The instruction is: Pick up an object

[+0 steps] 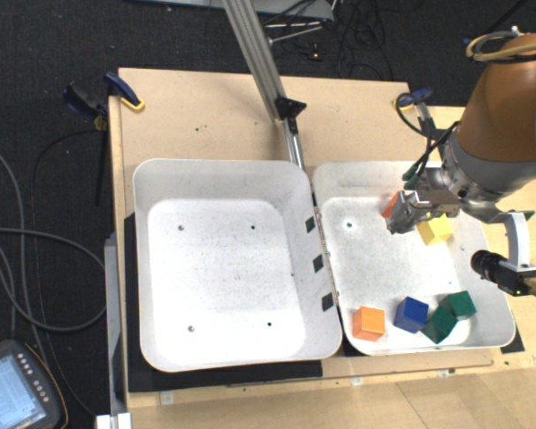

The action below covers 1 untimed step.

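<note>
The claw (402, 219) is hovering low over the right bin (357, 190), with a yellow block (435, 231) just beside it. Well below it, an orange cube (369, 323), blue cube (412, 314) and green blocks (450, 315) are lying together.

Fixed overhead camera, slanted down, both bins (223, 172) framed

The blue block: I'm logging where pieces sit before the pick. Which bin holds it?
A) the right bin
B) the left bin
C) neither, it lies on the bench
A: the blue block lies in the right bin, near its front edge, between the orange block and the green blocks.
</note>
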Motion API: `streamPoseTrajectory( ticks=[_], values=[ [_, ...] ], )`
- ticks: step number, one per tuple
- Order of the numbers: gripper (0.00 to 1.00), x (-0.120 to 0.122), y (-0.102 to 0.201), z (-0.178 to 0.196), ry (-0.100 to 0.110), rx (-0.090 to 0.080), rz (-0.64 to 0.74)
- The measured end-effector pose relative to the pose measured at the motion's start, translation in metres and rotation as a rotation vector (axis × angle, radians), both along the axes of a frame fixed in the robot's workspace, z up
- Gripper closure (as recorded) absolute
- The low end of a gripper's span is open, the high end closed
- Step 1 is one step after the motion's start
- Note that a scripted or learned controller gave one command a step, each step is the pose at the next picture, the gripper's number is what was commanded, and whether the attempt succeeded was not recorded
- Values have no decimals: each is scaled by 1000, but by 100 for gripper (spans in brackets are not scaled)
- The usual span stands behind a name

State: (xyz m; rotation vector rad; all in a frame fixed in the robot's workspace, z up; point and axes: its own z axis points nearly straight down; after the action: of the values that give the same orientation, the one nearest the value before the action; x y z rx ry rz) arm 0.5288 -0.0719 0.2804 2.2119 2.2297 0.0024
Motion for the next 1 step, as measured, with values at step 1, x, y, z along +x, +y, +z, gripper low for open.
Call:
streamPoseTrajectory(
  ticks=[1],
  values=[
    [100, 16, 53, -8, 1, 0, 0]
  ],
)
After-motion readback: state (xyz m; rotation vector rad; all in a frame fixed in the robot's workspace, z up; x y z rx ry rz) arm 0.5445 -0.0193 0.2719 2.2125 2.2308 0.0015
